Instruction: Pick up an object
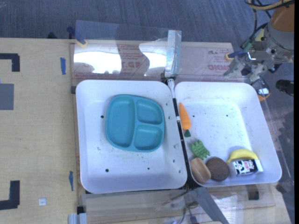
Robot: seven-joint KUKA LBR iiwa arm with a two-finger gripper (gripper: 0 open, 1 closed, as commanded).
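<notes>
While the pincer point(254, 71) is hanging outside the far right corner of the right bin point(219, 94), I cannot tell whether it is apart or together, because its parts are too small and tangled with cables to read. No object is showing in it, so the picking seems not yet done. The candidates are all lying in this right bin: a carrot point(184, 117) against its left wall, a green leafy toy point(200, 149) just nearer than the carrot, and along the near wall a bread roll point(200, 170), a brown round patty point(217, 168), a small milk carton point(245, 167) and a banana point(242, 154) touching the carton's top. They are probably light, stiff plastic play food with smooth skins, so slipping is the main risk, not breaking. The carrot looks the best to me: it is slim, it is lying apart from the others, and closing across its thick orange middle should work, though the wall beside it is leaving little room. Left of the right bin, the other bin is carrying a teal divided plate point(135, 123).
</notes>
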